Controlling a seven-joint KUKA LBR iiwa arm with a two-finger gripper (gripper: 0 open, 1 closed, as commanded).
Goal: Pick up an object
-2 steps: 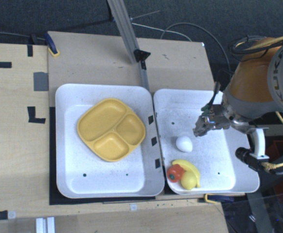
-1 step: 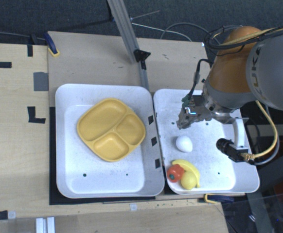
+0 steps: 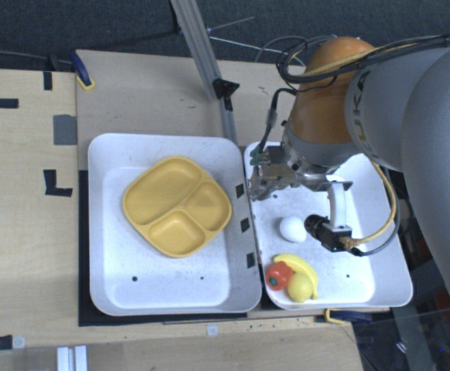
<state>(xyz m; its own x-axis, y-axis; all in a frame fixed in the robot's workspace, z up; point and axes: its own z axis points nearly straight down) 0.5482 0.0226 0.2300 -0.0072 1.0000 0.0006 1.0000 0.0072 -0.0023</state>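
1. The two-finger metal claw [image 3: 265,178] is seen low over the upper-left corner of the right-hand shallow white bin [image 3: 391,284], close to the wall shared with the other bin; how far it is open cannot be told, as its tip is lost in the wrist hardware, and nothing is seen held in it.
2. Just below and to the right of the claw, a small white egg-shaped object [image 3: 292,228] is found lying on the bin floor, apart from the claw.
3. Further toward the front edge, a yellow plastic banana [image 3: 302,270], a yellow lemon-like piece [image 3: 301,287] and a small red-orange toy fruit [image 3: 279,274] are clustered, touching one another.
4. In the left-hand white bin [image 3: 105,284], a yellow 3-compartment plastic plate [image 3: 176,205] is seen lying flat, well apart from the claw.
5. A miss is judged likely: the claw is placed beside the wall with no object under it, so a closing there could catch nothing.
6. The round white piece could be rolled away if nudged, and the clustered fruit could be pushed apart or pinched 2 at once.
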